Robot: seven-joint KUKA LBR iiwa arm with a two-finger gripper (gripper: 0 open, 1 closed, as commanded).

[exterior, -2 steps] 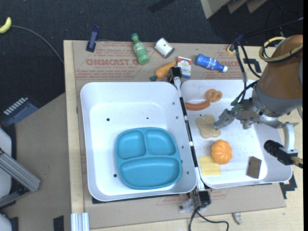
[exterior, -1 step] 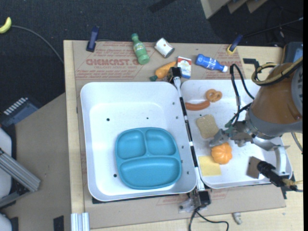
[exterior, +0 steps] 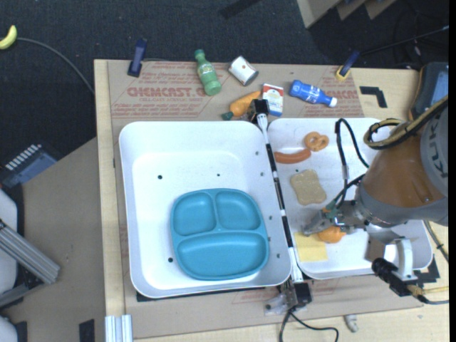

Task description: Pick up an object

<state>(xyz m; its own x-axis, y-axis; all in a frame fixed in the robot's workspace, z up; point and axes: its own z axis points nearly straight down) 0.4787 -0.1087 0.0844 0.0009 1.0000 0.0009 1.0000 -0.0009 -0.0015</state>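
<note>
A divided plate lies in the left bin, while the right bin holds a pretzel, sausage, toast and cheese slice, with bottles on the tabletop behind.

A blue divided plate lies in the left white bin, well apart from the gripper, on its left in the view. Far beyond the gripper, on the brown board, lie a green bottle, a small white can, a blue bottle
</note>
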